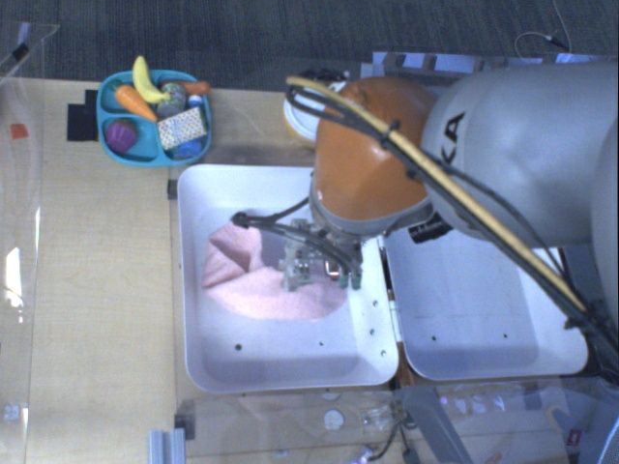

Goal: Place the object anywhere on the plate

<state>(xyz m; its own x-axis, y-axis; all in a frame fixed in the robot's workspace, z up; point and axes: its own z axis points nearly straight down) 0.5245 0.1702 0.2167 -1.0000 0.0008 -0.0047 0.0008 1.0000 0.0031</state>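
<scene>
A pale pink plate (276, 298) lies in the left white bin (222, 361), towards its right side. A darker pink, folded-looking object (232, 249) rests on or against the plate's upper left edge; I cannot tell which. My gripper (314, 267) hangs low over the plate's upper right part, just right of the pink object. The orange band and grey arm (372, 158) hide the bin's back right corner. No object shows in the gripper.
The right white bin (484, 341) sits beside the left one, partly under the arm. A blue divided tray (155, 119) with toy food stands on the bench at the back left. A white round thing (298, 114) peeks out behind the arm.
</scene>
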